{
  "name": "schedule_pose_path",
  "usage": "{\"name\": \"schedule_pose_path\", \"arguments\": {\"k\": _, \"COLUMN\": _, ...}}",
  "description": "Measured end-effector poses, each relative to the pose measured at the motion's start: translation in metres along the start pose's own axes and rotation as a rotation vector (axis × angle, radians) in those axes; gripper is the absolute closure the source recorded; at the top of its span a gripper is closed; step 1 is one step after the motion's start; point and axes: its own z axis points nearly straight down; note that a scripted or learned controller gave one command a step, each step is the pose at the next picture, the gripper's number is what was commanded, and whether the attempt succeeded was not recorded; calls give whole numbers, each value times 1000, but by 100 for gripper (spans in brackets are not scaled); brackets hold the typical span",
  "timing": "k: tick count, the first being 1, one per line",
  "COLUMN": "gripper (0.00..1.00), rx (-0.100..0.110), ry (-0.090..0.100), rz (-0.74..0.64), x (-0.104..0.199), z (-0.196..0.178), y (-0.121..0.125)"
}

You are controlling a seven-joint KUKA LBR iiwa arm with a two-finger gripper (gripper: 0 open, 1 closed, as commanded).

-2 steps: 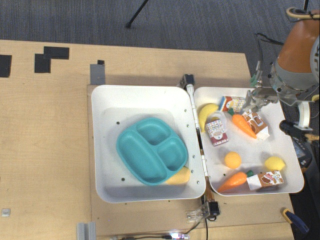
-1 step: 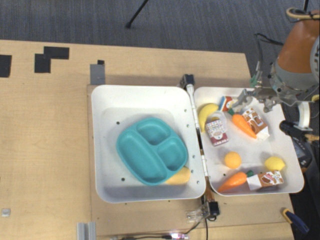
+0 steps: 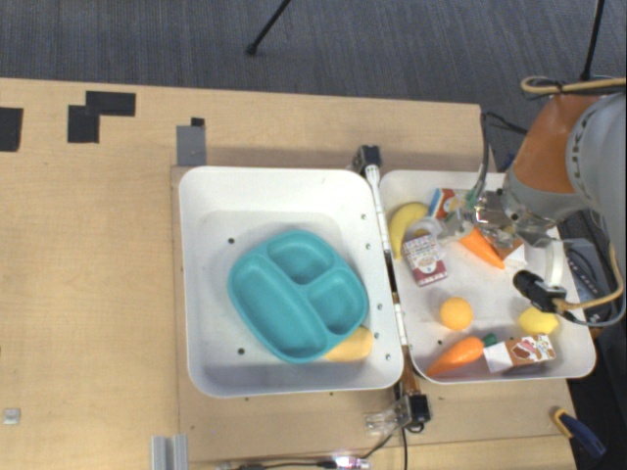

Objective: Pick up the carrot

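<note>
I see my gripper [image 3: 487, 221] low over the far part of the right bin [image 3: 578, 360], but I cannot tell its state, or if it has hold of anything. Just under it lies an orange wedge [image 3: 482, 247], and a small carton [image 3: 424, 259] and a yellow fruit [image 3: 407, 222] are near. The carrot [image 3: 457, 354] is well apart, at the near edge of this bin, touching a small box [image 3: 524, 352]. My worry: the program may take the orange wedge for the carrot, because the colours match. Also, the box and the bin wall may block a clean grip.
</note>
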Motion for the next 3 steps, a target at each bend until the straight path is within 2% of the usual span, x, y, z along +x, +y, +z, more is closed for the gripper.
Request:
{"name": "schedule_pose_path", "arguments": {"k": 1, "gripper": 100, "rx": -1, "ry": -1, "rz": -4, "x": 0, "z": -11, "y": 1}}
{"name": "schedule_pose_path", "arguments": {"k": 2, "gripper": 100, "rx": 13, "ry": 5, "rz": -414, "x": -25, "z": 20, "y": -37}}
{"name": "schedule_pose_path", "arguments": {"k": 3, "gripper": 100, "rx": 13, "ry": 6, "rz": -262, "x": 21, "z": -87, "y": -8}}
